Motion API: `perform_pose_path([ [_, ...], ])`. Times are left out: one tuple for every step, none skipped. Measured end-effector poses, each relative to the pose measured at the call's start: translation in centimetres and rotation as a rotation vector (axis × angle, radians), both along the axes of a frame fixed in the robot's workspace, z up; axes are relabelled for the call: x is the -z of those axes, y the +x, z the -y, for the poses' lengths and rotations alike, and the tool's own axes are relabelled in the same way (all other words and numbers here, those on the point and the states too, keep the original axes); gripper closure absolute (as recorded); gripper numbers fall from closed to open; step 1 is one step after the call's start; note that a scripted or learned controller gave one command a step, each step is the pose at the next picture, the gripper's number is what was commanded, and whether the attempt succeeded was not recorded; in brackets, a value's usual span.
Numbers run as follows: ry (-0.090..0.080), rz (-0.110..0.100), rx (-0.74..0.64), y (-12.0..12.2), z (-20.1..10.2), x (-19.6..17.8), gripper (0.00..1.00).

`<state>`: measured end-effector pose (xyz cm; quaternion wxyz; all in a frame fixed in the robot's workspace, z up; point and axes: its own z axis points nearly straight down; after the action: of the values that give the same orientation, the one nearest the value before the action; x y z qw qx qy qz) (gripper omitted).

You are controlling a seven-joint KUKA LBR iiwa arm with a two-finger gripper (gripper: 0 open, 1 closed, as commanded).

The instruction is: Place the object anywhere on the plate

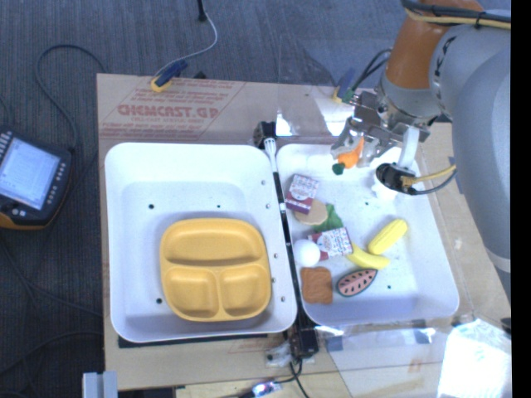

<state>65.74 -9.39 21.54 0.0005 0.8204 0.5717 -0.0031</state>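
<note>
**Carrot at the jaws above the right bin, plate waiting in the left**

The grey arm [465, 65] with its orange band comes in from the right and hangs over the far edge of the right bin [440, 280]. The tabletop [124, 114] carries 2 white bins side by side. The left bin [133, 172] holds the yellow plate [216, 265], with 3 compartments, lying near that bin's near right corner. At the jaws [358, 149] sits a small orange carrot [352, 157] with a green tip, raised over the right bin's far left part; it appears pinched between the fingers, so the jaws look clenched on it. Between carrot and plate runs the shared rim of the 2 bins. Below the carrot lies a clutter of toy food: a corn cob [387, 235], a banana [366, 259], a watermelon slice [356, 283], a brown toast [315, 285], a white egg [308, 253] and 2 small packets [302, 189]
</note>
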Motion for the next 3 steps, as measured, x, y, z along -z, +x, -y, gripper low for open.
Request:
perform_pose_path([
  [-0.001,0.017,-0.068,-0.2,-1.8,-19.5,1.0],
  [0.001,0.001,0.014,-2.7,1.9,-20.0,1.0],
  [0.001,0.004,0.099,-5.4,5.2,-22.2,1.0],
])
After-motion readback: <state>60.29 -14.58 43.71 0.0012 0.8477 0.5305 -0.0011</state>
